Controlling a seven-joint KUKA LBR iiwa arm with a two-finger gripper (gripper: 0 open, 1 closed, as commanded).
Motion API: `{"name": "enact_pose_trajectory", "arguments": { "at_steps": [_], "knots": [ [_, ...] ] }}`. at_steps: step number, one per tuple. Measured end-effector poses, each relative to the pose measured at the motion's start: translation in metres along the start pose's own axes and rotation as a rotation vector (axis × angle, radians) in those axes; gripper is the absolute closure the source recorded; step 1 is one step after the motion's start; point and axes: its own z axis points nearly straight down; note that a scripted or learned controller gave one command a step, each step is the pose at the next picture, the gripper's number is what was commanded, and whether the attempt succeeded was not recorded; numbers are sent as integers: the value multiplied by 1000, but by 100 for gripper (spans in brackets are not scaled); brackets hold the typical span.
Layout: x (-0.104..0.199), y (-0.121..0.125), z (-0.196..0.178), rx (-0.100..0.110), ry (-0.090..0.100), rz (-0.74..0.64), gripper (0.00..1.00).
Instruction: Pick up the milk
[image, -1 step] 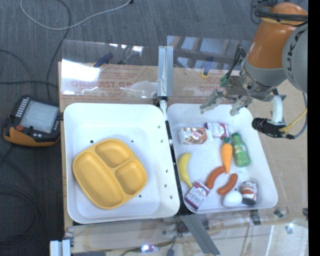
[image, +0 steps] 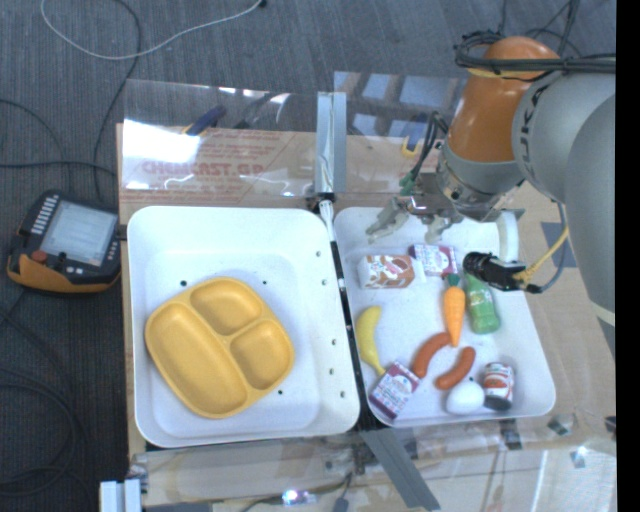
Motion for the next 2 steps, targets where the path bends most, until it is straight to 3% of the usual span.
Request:
{"name": "enact_pose_trajectory", "arguments": {
  "at_steps": [1,2],
  "knots": [
    [-24,-10,78,-1,1,-239,0],
    [-23,-15,7,-4,2,-326,0]
  ]
}}
